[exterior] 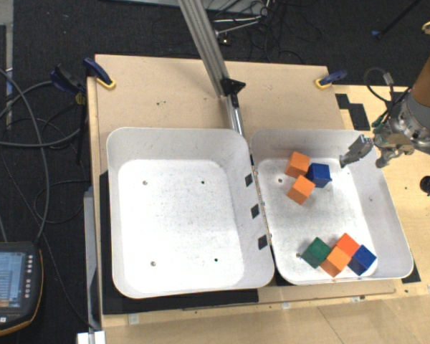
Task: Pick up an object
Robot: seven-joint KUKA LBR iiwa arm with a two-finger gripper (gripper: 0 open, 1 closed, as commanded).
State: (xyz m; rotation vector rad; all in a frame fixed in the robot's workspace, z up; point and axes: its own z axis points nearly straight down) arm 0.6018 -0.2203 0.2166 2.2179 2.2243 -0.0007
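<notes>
My gripper hangs over the far right rim of the right bin, fingers spread apart with nothing between them. Left of it, in the bin's far part, lie two orange cubes and a blue cube, close together. Near the bin's front edge sits a second cluster: a green cube, an orange block and a blue cube, touching one another.
The left bin adjoins the right one, with black clips along the shared rim. A slanted metal pole rises from the back of the bench. Clamps sit at the bench's far corners. A pendant lies at the lower left.
</notes>
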